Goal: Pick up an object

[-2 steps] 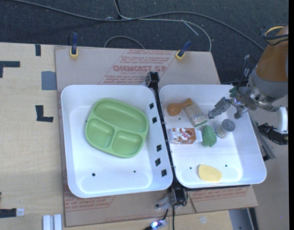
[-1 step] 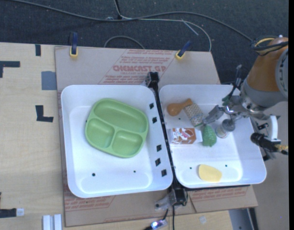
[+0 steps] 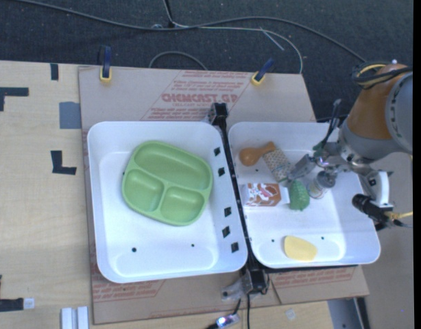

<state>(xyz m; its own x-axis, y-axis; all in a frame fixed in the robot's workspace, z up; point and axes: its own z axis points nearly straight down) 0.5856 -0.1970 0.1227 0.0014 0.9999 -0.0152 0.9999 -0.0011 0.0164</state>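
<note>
The right bin (image 3: 347, 249) holds an orange spoon-shaped piece (image 3: 255, 154), a grey mesh item (image 3: 276, 162), a red and white packet (image 3: 263, 194), a small green object (image 3: 299, 197) and a yellow oval piece (image 3: 300, 248). My gripper (image 3: 312, 175) hangs low over the middle of this bin, just above and right of the green object and beside the mesh item. Whether it touches either one is unclear. The arm's grey body and orange band (image 3: 375, 112) reach in from the right.
The left bin (image 3: 107, 252) carries a green divided plate (image 3: 168, 182). A black divider (image 3: 227, 184) runs between the bins. Clamps (image 3: 105, 64) and cables lie at the board's far edge.
</note>
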